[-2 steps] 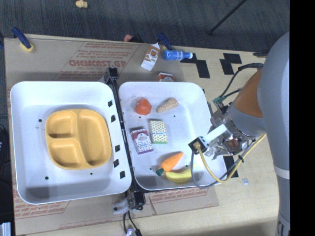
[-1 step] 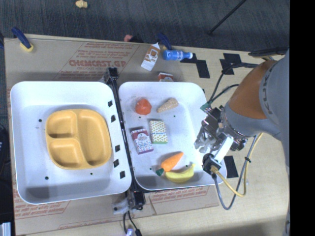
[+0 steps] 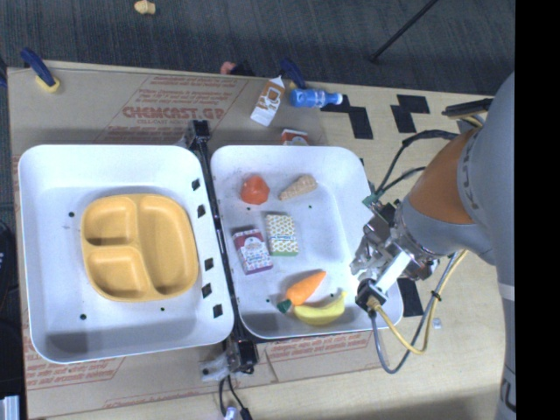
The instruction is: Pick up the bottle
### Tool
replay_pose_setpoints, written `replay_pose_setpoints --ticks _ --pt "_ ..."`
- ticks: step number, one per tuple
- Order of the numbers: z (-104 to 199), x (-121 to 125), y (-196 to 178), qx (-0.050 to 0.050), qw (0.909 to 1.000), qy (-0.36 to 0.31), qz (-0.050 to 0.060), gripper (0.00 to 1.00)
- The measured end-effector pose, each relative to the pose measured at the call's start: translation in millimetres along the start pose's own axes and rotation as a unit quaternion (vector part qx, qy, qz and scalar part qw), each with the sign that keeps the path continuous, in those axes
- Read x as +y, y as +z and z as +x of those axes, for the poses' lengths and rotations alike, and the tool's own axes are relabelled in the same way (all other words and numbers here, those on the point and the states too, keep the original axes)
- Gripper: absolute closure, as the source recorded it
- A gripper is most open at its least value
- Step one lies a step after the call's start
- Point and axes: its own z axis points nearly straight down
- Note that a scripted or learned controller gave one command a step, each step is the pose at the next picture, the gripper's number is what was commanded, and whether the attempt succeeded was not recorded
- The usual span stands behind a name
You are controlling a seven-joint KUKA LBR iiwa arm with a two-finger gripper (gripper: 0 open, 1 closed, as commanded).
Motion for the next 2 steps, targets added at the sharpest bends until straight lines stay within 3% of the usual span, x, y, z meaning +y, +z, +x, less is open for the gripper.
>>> replay_pose_setpoints --ticks 1,2 --pt "-2 4 -68 0.0 0.9849 -0.173 -0.003 1.0" --pt "6 -7 -51 0.001 0.999 0.045 -0.001 1.0"
